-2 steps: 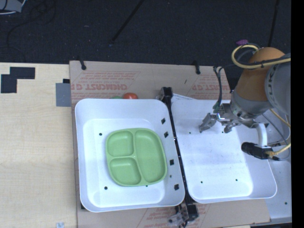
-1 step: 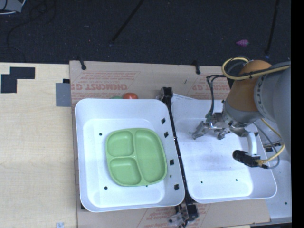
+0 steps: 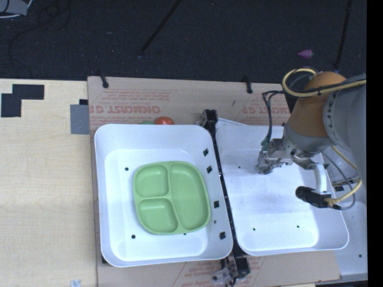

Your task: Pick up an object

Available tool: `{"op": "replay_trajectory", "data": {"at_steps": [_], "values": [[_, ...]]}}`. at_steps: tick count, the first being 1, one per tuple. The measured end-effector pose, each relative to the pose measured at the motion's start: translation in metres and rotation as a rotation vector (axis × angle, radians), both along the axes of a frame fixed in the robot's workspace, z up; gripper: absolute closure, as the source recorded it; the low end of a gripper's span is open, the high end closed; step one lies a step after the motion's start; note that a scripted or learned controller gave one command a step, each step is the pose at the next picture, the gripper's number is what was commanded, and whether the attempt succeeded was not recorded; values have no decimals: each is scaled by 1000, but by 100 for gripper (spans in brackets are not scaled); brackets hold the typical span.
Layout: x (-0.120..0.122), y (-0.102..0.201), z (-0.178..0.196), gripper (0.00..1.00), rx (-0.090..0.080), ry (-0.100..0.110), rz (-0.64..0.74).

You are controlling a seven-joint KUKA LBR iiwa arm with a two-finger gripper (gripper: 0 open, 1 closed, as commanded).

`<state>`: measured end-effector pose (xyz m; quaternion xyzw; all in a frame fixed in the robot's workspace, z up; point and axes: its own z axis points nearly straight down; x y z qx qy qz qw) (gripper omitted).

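A light green divided plate (image 3: 172, 197) lies flat in the middle of the left bin (image 3: 114, 160). My gripper (image 3: 267, 164) hangs low over the upper middle of the right bin (image 3: 281, 232), its tip pointing down at the white floor. The grey arm with its orange band (image 3: 311, 109) comes in from the right above it. I see nothing between the gripper's tips. A small red object (image 3: 163, 121) peeks out just behind the left bin's far rim, outside the bin.
A black divider with clips (image 3: 218, 178) runs between the two bins. Cables and a black connector (image 3: 314, 196) hang off the arm over the right bin's right side. Brown cardboard (image 3: 137, 103) lies under the bins, with a wooden bench top to the left.
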<state>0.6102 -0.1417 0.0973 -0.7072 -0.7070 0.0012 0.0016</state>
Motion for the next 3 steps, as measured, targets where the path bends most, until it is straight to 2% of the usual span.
{"op": "replay_trajectory", "data": {"at_steps": [1,2,3], "values": [[-3,-7,61,100,-2,-7,-3],[-7,-10,104,100,-1,-6,-3],[-7,-11,108,100,0,-3,-3]]}}
